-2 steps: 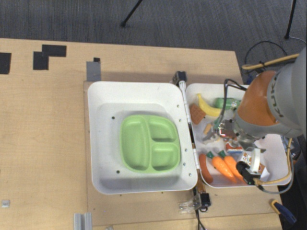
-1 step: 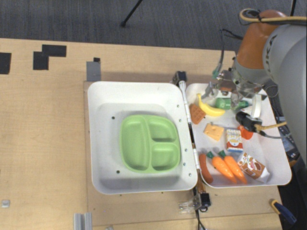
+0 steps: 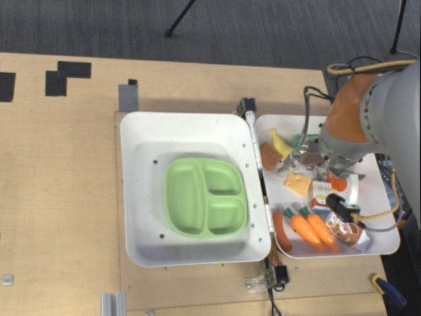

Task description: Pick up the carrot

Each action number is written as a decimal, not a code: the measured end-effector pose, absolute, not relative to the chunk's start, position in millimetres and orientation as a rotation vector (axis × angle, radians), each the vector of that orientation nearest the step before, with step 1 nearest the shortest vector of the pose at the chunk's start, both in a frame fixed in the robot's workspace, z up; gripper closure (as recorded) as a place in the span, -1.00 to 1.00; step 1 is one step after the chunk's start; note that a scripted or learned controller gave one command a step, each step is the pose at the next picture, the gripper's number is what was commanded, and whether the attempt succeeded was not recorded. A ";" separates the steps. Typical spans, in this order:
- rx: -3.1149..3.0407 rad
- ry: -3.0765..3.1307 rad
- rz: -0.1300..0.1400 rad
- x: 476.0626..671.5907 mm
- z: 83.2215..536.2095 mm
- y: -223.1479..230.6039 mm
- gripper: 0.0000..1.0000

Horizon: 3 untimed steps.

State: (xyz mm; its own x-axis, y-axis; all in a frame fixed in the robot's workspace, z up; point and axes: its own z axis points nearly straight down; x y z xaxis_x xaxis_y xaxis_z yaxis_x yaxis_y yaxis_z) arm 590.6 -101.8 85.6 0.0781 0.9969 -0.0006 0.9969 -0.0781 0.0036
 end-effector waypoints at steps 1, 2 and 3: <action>2.398 2.023 0.007 525.4 86.6 -97.9 -1.00; 2.722 1.566 0.005 585.6 85.3 -94.3 -1.00; 2.556 1.820 0.005 569.7 85.9 -82.4 -1.00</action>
